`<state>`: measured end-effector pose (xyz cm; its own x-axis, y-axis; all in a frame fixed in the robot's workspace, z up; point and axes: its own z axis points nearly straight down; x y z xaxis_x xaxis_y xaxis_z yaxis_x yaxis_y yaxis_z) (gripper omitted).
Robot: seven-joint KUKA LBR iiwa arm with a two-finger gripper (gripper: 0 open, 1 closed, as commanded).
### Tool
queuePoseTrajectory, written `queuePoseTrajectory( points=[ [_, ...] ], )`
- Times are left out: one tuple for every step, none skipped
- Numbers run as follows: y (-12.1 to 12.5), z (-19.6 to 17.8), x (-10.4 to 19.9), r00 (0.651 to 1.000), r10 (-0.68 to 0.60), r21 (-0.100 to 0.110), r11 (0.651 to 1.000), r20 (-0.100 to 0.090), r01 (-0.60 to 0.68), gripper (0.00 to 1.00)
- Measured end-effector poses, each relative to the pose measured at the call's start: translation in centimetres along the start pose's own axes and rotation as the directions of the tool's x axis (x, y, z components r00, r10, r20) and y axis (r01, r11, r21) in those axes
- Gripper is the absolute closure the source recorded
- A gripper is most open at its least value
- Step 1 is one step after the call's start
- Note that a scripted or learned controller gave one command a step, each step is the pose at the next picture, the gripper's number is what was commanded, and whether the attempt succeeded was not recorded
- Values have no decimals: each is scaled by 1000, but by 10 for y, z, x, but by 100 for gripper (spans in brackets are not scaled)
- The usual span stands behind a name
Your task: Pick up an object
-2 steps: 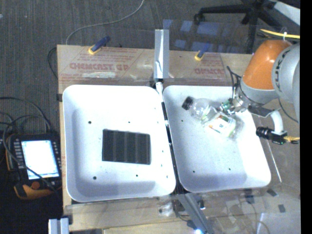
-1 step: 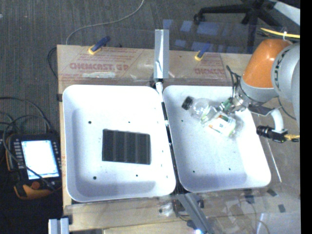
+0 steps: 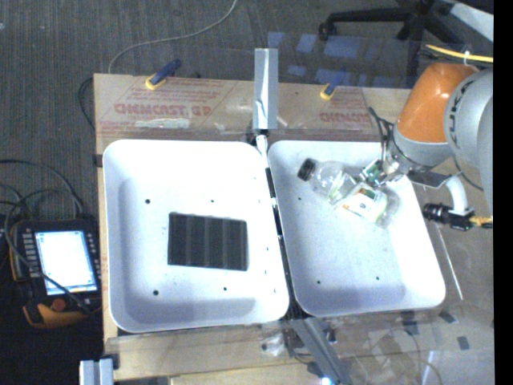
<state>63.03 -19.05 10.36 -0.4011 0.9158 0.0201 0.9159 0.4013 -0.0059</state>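
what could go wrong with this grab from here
1. The clear plastic bottle lies on its side in the right bin; being round and smooth, it may roll or slip away when squeezed.
2. The gripper sits at the bottle's far end near its label, so an off-centre hold could let it tip out.
3. The bottle lies close to the bin's back wall, which the arm might bump.

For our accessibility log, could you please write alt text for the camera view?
The arm reaches into the right bin over a clear bottle lying there. The left bin holds a dark panel.
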Motion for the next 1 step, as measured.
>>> queuePoseTrajectory(
  points=[
    [-8, 1, 17, 992, -119, -28, 992, 51, 121, 0]
  ],
)
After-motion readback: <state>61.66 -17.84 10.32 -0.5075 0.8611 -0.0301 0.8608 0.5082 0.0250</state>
